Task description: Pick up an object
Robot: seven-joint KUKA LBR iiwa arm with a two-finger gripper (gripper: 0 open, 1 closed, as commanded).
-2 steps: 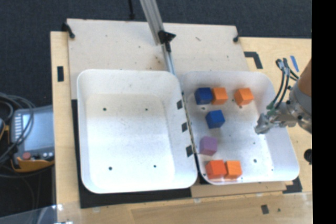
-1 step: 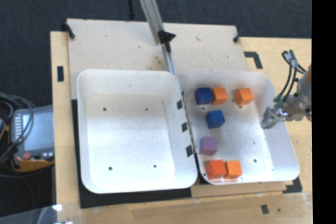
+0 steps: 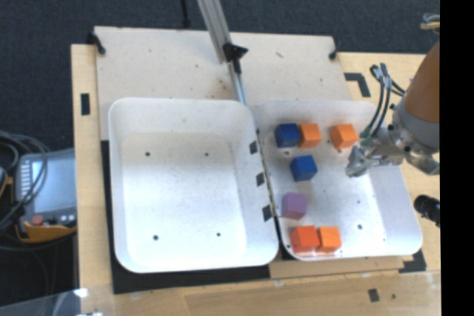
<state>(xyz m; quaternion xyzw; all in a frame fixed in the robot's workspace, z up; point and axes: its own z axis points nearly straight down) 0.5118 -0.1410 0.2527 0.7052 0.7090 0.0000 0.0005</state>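
Note:
The right bin holds several small blocks. A blue block and an orange one sit side by side at the back, with another orange block to their right. A second blue block lies mid-bin and a purple block below it. Two orange blocks rest against the front wall. My gripper hovers over the bin's right part, just below and right of the back-right orange block, with nothing seen between its fingers.
The left bin lies beside the right one. A slanted metal rail runs from the top of the view down to the bins' shared back corner. A screen device and cables sit off the bench's left edge.

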